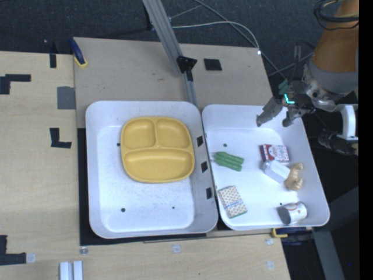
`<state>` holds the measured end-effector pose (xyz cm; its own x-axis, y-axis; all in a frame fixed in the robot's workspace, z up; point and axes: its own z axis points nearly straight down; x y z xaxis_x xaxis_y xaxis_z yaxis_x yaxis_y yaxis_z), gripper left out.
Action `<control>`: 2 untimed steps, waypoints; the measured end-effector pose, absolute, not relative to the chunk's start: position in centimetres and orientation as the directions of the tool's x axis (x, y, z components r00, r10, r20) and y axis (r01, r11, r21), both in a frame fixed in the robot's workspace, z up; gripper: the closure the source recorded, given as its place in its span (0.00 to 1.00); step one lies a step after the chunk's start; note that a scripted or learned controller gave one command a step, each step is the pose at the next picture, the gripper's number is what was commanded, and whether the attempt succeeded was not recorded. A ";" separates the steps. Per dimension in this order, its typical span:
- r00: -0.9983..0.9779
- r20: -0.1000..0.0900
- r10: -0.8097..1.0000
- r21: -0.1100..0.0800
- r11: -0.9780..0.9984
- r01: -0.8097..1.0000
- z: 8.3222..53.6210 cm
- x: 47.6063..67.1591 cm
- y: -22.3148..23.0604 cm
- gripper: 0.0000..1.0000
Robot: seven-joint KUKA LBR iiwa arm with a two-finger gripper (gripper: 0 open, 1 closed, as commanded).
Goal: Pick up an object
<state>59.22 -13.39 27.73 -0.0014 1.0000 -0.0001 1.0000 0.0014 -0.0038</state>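
End effector (pixel 278 114) open, holding nothing, above right bin (pixel 217 119); you take the light, stiff red box (pixel 274 153) across its narrow sides.

The arm (pixel 337 45) is grey with an orange upper section; its gripper (pixel 278 115) has two dark fingers and a teal light.

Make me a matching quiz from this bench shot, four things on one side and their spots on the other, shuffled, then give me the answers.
Things:
1. yellow divided plate
2. green item
3. checkered packet
4. end effector

Places:
A. right bin, near front edge by the divider
B. over the right bin's far edge
C. left bin
D. right bin, middle, left of the red-and-white box

Pairs: 1-C, 2-D, 3-A, 4-B
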 end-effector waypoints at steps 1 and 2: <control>-0.002 0.000 1.000 -0.001 0.002 1.000 27.8 59.3 -13.4 0.00; -0.001 0.000 1.000 -0.005 0.001 1.000 23.3 59.6 -12.9 0.00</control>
<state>59.62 -12.93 23.33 -0.0013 1.0000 -0.0004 1.0000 0.0013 -0.0053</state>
